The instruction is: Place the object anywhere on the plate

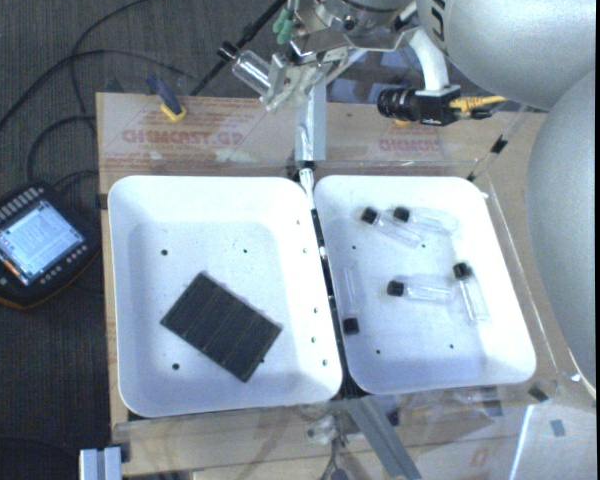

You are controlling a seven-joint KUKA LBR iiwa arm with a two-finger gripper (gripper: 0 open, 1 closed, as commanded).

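Nearest you, the plate (221,326) — a dark ribbed rectangle — lies flat in the left bin (140,208), turned at a slant, with nothing on it. So the placing itself is not done.

In the right bin (500,268) you have several clear vials with black caps, scattered: a pair (405,225) near the far side, two (445,290) toward the right wall, and one (349,303) along the left wall beside the divider.

Farther back, above the far rim of the bins, the hand (280,78) hangs high over the counter (210,133). A clear vial (252,70) appears to sit at its fingers, so it looks closed on one, though glare leaves some doubt. If so, the pick is done, and what is left is the carry over the left bin, the descent to the plate and the release.

For writing: faint red print runs across the counter's far strip but you cannot read it. White letters "UK" show on the arm. The pendant (35,243) on the floor has a lit screen, too small to read.
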